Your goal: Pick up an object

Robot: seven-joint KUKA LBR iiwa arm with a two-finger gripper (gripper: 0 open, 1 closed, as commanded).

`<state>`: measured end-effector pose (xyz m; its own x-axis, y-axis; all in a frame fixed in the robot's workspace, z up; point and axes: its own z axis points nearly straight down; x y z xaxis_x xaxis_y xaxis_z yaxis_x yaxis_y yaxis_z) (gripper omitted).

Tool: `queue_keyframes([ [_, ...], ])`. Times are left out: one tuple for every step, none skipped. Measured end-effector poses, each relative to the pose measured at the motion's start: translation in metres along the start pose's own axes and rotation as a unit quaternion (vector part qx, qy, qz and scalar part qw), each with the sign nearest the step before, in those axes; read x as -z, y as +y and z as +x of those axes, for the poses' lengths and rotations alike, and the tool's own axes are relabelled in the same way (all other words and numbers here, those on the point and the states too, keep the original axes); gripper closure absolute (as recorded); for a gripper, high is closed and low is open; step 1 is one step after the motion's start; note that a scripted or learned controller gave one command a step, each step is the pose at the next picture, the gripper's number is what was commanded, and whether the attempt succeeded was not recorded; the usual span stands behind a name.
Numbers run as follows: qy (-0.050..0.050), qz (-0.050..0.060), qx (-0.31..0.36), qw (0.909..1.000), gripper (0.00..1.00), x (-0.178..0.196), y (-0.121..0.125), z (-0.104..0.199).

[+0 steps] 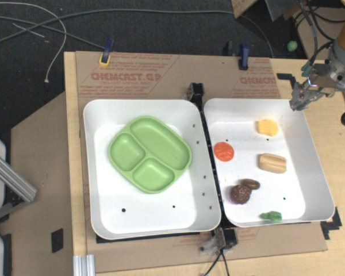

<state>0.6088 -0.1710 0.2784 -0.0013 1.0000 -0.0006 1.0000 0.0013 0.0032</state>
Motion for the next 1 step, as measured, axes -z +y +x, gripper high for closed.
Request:
queue_keyframes([
  [0.001,0.003,0.002,1.0,1.0,-0.0041,-0.0104,0.0615],
])
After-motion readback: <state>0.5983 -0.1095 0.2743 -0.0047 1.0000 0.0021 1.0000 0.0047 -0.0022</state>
